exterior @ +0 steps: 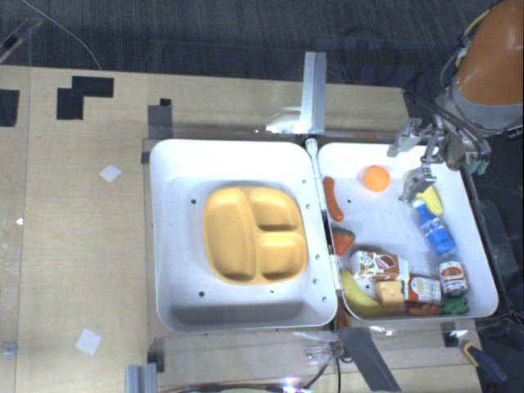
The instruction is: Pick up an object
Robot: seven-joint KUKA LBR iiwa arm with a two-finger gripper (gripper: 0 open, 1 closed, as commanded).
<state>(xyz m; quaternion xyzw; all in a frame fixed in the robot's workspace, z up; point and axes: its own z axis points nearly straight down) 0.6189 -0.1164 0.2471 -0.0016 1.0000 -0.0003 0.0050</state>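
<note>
Gripper (419, 170) is seen above the corn (429, 201) in the right bin (483, 252); its jaws are spread, nothing grasped.

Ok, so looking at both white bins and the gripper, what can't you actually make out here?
- Two-finger gripper, camera view: too small and cluttered to tell whether it is open or shut.
- Yellow corn-like toy: its upper end is hidden by the gripper.
- Small printed cartons and can in the right white bin: labels too small to read.
- Yellow banana: partly covered by a carton.
</note>
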